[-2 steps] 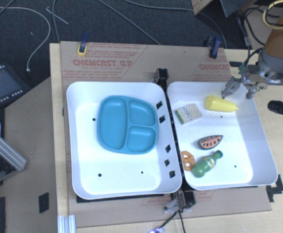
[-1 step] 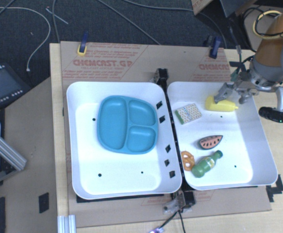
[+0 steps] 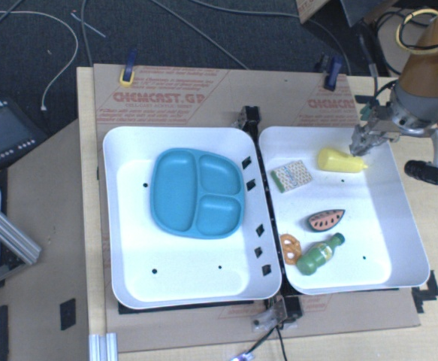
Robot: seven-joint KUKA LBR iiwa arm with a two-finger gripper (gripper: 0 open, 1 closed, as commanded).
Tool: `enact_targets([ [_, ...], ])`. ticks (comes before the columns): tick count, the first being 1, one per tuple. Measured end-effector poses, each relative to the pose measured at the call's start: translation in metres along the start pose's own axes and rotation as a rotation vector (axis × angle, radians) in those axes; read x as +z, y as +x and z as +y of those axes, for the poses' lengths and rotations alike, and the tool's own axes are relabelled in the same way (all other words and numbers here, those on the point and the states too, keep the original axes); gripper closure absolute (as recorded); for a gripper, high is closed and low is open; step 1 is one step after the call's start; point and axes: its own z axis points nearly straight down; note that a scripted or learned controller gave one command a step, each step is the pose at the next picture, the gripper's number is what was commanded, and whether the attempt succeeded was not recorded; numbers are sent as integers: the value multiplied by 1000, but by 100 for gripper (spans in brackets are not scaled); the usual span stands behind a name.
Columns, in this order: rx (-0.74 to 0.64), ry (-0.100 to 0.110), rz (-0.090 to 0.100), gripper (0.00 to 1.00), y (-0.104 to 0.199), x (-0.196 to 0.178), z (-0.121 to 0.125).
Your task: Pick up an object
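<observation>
Pick-up is judged not yet done: nothing is seen between the fingers of the claw (image 3: 361, 146), which hangs just above the right end of the yellow toy (image 3: 342, 161) in the right bin (image 3: 399, 201); whether its fingers are spread or pressed together cannot be told. Lying beside the yellow toy: one patterned sponge (image 3: 291, 175), one watermelon slice (image 3: 325, 219), one pretzel (image 3: 289, 246), one green bottle (image 3: 319, 253). The left bin (image 3: 128, 201) holds one blue divided plate (image 3: 197, 192).
</observation>
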Motion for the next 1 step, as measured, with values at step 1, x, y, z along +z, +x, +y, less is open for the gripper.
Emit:
enact_targets([
  [1,1,-2,0,100,7,-47,3],
])
